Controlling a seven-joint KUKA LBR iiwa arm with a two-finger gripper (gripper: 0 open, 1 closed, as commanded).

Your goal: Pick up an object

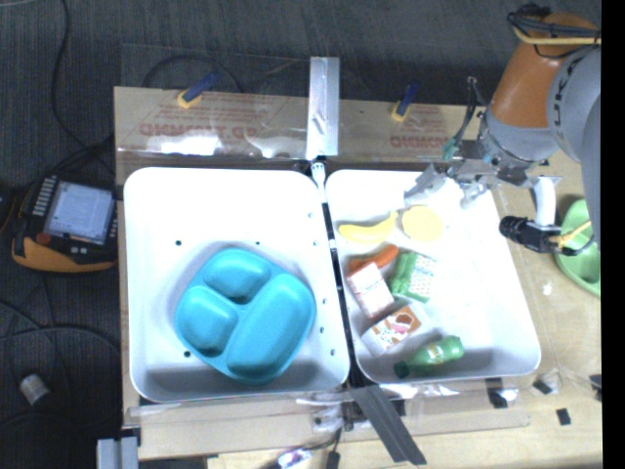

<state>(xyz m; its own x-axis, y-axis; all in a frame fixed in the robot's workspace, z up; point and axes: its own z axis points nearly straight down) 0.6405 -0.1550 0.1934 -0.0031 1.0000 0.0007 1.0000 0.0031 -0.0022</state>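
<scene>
My gripper [447,186] hangs over the far edge of the right bin [508,291], just above and to the right of a round yellow object [423,224]. A yellow banana [364,229] lies to the left of that object. Toward the front, along the bin's left side, lie an orange carrot [376,259], a small pink-white box [369,287], a green packet [414,277] and a small printed carton [392,328]. A green bottle [431,354] lies on its side near the front wall. I see nothing held in the gripper.
The left bin [156,213] holds a blue divided plate [244,311]. A handheld device [66,221] lies off the bench at the left. A green object [588,252] sits at the right, beyond the bins. A metal post [323,106] stands behind the divider.
</scene>
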